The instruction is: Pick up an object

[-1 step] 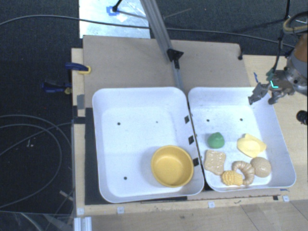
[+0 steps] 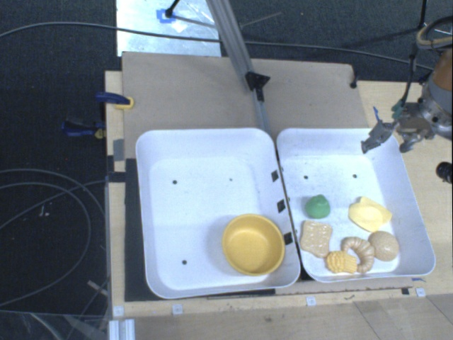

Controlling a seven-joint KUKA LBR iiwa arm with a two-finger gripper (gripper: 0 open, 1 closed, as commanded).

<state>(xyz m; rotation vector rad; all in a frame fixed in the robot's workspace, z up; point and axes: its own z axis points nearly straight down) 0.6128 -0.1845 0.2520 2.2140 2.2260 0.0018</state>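
Approach step, by my read: the grey two-finger gripper (image 2: 391, 137) hangs over the far right rim of the right shallow white plastic bin (image 2: 340, 154), fingers spread apart with nothing between them, so no pick has been made. Camera view, the one fixed above the bench: arm enters from the right edge and sits well apart from every loose item. Candidate objects all lie in the near half of the right bin: a small round green toy (image 2: 318, 206) near the bin's left wall; a pale yellow wedge-shaped piece (image 2: 369, 213) to its right; a tan square cracker-like piece (image 2: 316, 237) just below the green one; a yellow corn-like piece (image 2: 341, 262) touching a curled tan pastry-like piece (image 2: 359, 251); a beige rounded lump (image 2: 384, 245) just beside that pastry, near the bin's right wall. Left shallow white plastic bin (image 2: 191, 161) holds a round yellow bowl (image 2: 253, 244), upright, in its near right corner. Next move likely calls for travel toward the near half of the right bin, centring over one item, then descent with fingers wide. The green toy stands apart from its neighbours and looks the cleaner target; the corn, pastry and lump are crowded, so a grab there risks nudging neighbours.
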